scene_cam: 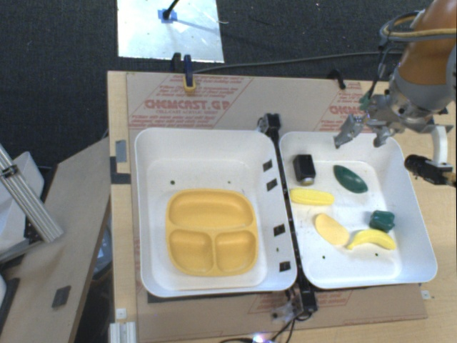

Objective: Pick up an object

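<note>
My gripper (363,136) hangs over the far edge of the right bin (414,263), fingers spread open with nothing between them. Below it in that bin lie a black block (305,168), a dark green oval piece (350,179), a yellow corn-like piece (311,197), a yellow oval piece (331,229), a small green block (382,220) and a yellow banana (372,241). The dark green oval is the nearest object to the fingers, a little toward the camera from them.
The left bin (153,191) holds a yellow divided tray (211,231). A black divider with clips (282,199) runs between the bins. A blue clamp (187,70) stands at the bench's far edge, and a black fitting (427,167) juts in at the right.
</note>
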Motion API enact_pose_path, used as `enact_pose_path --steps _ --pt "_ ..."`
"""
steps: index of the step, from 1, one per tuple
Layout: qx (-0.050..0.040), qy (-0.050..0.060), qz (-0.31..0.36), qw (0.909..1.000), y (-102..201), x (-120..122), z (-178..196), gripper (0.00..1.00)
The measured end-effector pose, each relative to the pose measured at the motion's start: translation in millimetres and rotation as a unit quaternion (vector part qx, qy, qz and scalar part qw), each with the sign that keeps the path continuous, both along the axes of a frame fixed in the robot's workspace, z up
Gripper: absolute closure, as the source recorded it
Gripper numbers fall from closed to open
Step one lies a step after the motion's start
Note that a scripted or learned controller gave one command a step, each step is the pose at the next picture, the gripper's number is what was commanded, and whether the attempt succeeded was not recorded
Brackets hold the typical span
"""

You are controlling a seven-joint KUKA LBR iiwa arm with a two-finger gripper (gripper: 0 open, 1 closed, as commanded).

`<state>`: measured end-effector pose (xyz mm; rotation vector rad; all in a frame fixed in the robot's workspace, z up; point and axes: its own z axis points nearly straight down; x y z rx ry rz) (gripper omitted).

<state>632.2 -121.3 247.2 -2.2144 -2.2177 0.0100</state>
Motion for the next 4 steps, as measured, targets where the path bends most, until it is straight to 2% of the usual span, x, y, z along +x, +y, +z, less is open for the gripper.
enact_pose_path --steps 1,2,3,4 --pt "-0.0008 -0.006 0.001 1.0 0 2 7 0.0" --pt "-0.0004 -0.004 0.0 1.0 2 8 -54 0.0" --pt "-0.0004 -0.004 0.0 1.0 0 12 -97 0.0" --pt "0.0005 -0.01 -0.001 1.0 -1 5 -143 0.0"
